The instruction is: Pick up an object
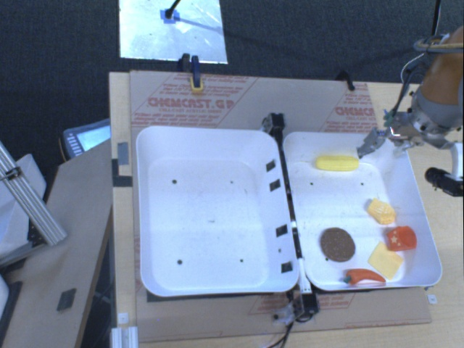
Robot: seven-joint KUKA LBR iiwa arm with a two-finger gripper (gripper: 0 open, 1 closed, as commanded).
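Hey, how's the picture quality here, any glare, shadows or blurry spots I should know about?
In the camera view, the right bin looks washed out, its white floor nearly blown out around the yellow piece; the shiny sheet at the top shows streaky glare; the end effector is soft and slightly blurred; shadows under the brown disc are faint, so the lighting seems diffuse.

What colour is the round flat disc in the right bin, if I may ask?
Dark brown, clearest in the camera view.
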